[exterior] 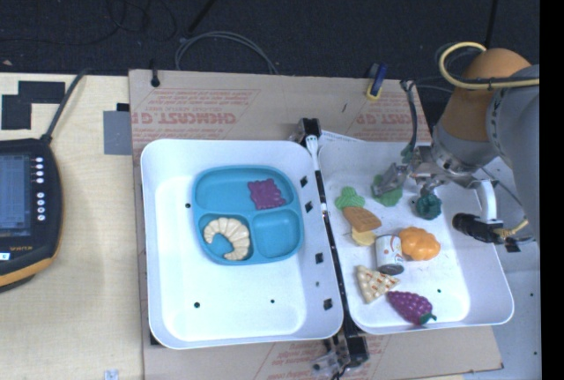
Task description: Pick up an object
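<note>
The gripper (412, 180) hangs over the upper middle of the right bin (471, 286), reaching in from the right; how wide it stands cannot be told from this slant. 2 small toys sit right by it: a pale green piece (386, 186) just to its left and a dark green piece (428, 207) just below it, with neither visibly held. The other toys crowd the bin's middle and left, close to the shared wall between the 2 bins: a green leafy toy (350, 197), a tan wedge (361, 220) touching it from below, a small can (389, 253) beside an orange pepper (419, 243), a pizza slice (376, 282), and purple grapes (410, 306) near the front rim. Bare floor lies along the right bin's far edge and in its front right corner. In the left bin (167, 281), a blue divided plate (211, 191) holds a purple piece (267, 192) and a croissant (228, 235), with open white floor on all 4 sides, widest toward the front.
</note>
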`<state>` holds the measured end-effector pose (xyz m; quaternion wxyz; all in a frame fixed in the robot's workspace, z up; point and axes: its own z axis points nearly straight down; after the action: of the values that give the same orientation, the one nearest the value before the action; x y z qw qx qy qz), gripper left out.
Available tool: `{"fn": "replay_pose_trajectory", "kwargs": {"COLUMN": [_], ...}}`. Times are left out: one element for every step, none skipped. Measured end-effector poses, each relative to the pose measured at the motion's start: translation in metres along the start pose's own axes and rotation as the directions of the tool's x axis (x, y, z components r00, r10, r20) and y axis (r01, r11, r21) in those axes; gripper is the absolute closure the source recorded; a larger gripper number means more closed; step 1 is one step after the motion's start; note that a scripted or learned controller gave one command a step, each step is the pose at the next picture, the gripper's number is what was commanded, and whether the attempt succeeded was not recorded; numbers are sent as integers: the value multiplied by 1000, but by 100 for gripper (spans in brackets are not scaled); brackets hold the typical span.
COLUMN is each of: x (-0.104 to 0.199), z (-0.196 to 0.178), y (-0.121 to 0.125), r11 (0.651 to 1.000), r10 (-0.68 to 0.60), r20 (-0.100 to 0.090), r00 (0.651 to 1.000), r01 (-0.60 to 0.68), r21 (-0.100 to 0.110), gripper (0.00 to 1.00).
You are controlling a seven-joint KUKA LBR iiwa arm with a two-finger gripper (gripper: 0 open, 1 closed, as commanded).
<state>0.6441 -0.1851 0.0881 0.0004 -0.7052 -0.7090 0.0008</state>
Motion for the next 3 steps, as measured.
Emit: {"fn": "replay_pose_trajectory", "kwargs": {"x": [0,1,1], "z": [-12,-11,0], "y": [1,1,0], "r11": [1000,1000,1000], "r10": [-3,-5,-1], "r20": [0,0,0], "r00": [1000,1000,1000], "r01": [3,5,1], "r21": [-1,0,0], "gripper": [100,0,0]}}
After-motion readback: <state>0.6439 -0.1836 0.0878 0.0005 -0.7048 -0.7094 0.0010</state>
